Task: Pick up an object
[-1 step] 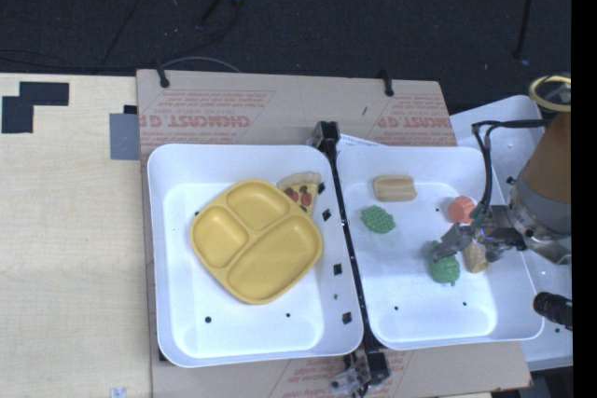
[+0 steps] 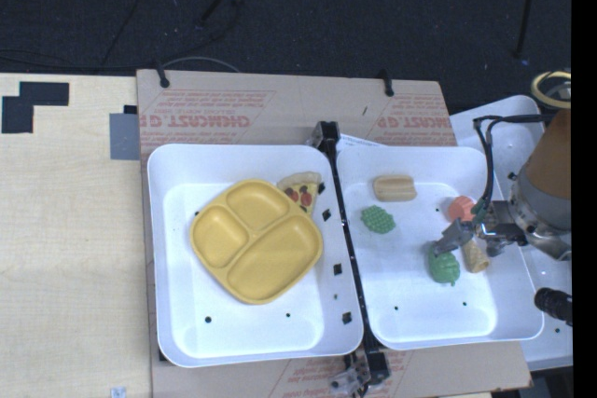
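In the right bin (image 2: 410,322) lie a tan bread-like piece (image 2: 395,188), a green bumpy ball (image 2: 377,219), an orange piece (image 2: 461,208), a darker green piece (image 2: 445,267) and a small tan piece (image 2: 477,258). My gripper (image 2: 463,240) hangs low over the bin's right side, amid the orange, dark green and small tan pieces. Its dark tip reaches left, just above the dark green piece. Whether it touches any of them is unclear.
The left bin (image 2: 177,294) holds a yellow divided plate (image 2: 256,240) and a toy pizza slice (image 2: 301,191) at the plate's far right corner. A black divider (image 2: 343,247) runs between the bins. The arm's body (image 2: 550,182) stands past the right bin's rim.
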Controlling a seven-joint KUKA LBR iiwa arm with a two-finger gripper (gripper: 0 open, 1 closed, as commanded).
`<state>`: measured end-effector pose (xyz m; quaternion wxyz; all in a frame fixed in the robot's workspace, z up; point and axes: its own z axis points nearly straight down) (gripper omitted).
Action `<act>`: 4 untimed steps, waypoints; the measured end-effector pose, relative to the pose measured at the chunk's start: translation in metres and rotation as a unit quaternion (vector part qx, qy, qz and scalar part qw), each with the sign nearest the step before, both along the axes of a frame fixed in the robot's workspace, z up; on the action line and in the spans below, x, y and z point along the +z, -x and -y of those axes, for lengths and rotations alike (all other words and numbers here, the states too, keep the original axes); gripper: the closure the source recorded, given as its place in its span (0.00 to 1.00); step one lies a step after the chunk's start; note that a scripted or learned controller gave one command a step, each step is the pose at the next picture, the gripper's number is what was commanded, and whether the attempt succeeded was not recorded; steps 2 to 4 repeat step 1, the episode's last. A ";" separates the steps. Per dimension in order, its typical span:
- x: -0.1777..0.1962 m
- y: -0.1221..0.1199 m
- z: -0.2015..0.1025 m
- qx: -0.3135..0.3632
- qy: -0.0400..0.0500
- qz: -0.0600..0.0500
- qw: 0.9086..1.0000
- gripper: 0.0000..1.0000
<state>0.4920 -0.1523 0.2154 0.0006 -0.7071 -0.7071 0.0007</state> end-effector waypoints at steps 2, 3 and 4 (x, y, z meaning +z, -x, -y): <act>-0.059 0.008 -0.007 0.000 -0.002 -0.004 1.000 0.00; -0.059 0.008 -0.007 0.000 -0.002 -0.004 1.000 0.00; -0.059 0.008 -0.007 0.000 -0.002 -0.004 1.000 0.00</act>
